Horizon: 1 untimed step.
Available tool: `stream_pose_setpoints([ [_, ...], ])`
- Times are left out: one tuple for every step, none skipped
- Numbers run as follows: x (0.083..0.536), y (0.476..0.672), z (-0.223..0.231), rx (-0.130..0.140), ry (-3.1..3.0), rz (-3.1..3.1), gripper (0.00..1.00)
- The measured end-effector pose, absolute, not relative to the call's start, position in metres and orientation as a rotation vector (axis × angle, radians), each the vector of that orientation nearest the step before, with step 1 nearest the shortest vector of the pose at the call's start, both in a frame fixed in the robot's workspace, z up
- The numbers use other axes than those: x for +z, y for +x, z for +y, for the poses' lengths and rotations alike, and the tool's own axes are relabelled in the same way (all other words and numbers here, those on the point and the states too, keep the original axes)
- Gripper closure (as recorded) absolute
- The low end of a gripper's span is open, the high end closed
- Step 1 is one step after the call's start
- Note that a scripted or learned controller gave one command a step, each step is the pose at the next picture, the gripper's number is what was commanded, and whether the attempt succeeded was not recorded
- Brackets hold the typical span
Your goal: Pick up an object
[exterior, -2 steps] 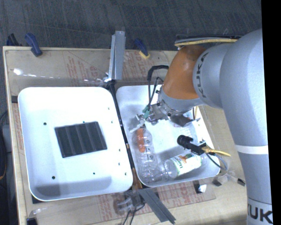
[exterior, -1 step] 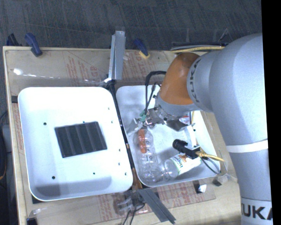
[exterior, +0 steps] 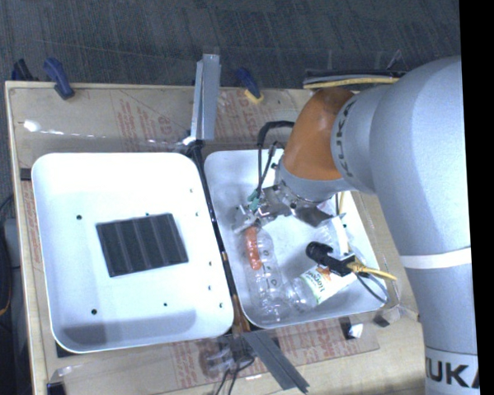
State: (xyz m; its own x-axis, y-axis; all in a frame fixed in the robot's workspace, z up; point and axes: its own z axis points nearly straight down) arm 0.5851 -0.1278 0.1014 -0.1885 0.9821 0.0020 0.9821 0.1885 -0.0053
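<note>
- Currently claw [exterior: 260, 205] sits low in right bin [exterior: 226, 184], at far end of clear bottle [exterior: 263, 270].
- Open or closed: can't tell.
- Nothing looks lifted; grasp and lift remain.

**Two clear bottles found in the right bin [exterior: 223, 179], a dark ribbed slab in the left bin [exterior: 60, 182]**

A clear plastic bottle with an orange label [exterior: 255, 251] is seen lying on its side in the right bin, close to the wall shared with the left bin and set roughly along that wall. A second clear bottle with a green and white label [exterior: 316, 286] is laid at a slant near the bin's front edge. Their lower ends are brought close together; whether they touch cannot be told. A dark grey ribbed slab [exterior: 142, 243] is laid flat near the middle of the left bin, well apart from both bottles.
</note>
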Motion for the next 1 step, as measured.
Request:
stream_pose_setpoints([
  [0.1925, 0.646, -0.0761, 0.002, -2.035, -2.394, 1.0],
])
